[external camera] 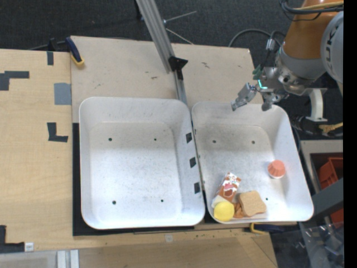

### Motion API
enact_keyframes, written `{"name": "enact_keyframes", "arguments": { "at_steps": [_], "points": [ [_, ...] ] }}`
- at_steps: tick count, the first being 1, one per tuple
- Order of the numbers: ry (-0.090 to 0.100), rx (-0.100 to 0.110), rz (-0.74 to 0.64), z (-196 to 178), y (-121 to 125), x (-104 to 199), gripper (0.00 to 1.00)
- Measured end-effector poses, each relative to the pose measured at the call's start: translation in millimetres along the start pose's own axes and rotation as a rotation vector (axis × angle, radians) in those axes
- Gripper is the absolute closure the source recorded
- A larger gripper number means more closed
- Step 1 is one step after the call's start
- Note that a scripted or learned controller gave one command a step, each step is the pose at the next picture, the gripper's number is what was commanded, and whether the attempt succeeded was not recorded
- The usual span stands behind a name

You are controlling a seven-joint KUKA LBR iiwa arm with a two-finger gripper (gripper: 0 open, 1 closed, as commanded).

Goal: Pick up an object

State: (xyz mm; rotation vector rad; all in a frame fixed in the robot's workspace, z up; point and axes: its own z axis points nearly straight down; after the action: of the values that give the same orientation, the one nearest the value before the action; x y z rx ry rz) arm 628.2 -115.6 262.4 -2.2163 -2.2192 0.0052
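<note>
Bench (pixel 33 166): pale wood-grain surface on the left, with grey and dark tape patches; a plain tan board lies behind the bins. A blue-and-yellow clamp (pixel 75 51) sits at the board's far left corner.

Left bin (pixel 95 116): shallow white tray, rounded corners, floor speckled with fine dark marks and four small dark dots.

Metal rail (pixel 159 32): ribbed silver bar slanting down from the top edge to a black bracket at the seam between the bins.

Right bin (pixel 290 149): same shallow white tray, touching the left bin along one side. Its contents cluster at the near edge:
- Yellow ball (pixel 223 211): round, smooth, matte, in the near left corner.
- Snack packet (pixel 228 186): small crinkled wrapper, red, orange and white; print too small to read. It lies just behind the ball.
- Bread slice (pixel 252 203): tan, flat, rounded-square toy slice, just beside the ball and touching the packet's lower end.
- Pink piece (pixel 276 169): small, rounded, salmon-coloured, apart from the cluster, near the right wall.

Gripper (pixel 254 100): grey metal head, a teal light on its body, hanging over the right bin's far rim, well apart from all objects. Its two fingers are spread, nothing between them. Orange band and grey arm rise to the upper right, with black cables.
</note>
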Motion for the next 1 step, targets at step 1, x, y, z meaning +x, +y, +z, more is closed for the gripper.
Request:
{"name": "enact_keyframes", "arguments": {
  "at_steps": [1],
  "points": [
    [-0.001, -0.004, -0.001, -2.6, 0.7, 0.0, 0.0]
  ]
}}
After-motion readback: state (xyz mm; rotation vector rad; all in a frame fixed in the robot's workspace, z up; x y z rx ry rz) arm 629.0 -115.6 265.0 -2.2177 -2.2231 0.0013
